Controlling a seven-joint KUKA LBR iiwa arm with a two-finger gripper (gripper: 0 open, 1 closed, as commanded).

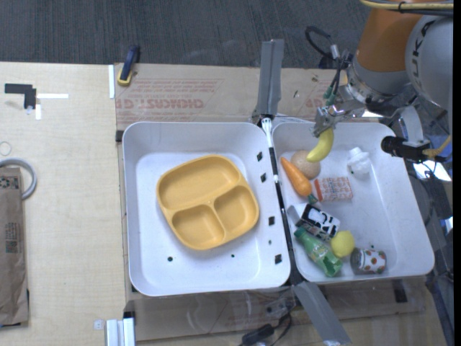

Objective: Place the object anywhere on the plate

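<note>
A yellow plate (180, 187) with three compartments lies in the left bin (144, 265). My gripper (325, 120) hangs over the back left part of the right bin (410, 215), shut on the upper end of a yellow banana (322, 147). The banana dangles nearly upright from the fingers, its lower tip just above a beige round item (310, 169) and an orange carrot (294, 176). The plate is well to the left of the gripper, across the divider between the bins.
The right bin also holds a red-and-white packet (334, 188), a white object (358, 161), a black-and-white item (320, 221), a green bottle (318, 250), a lemon (343, 243) and a small can (369, 260). A grey divider post (271, 78) stands behind the bins.
</note>
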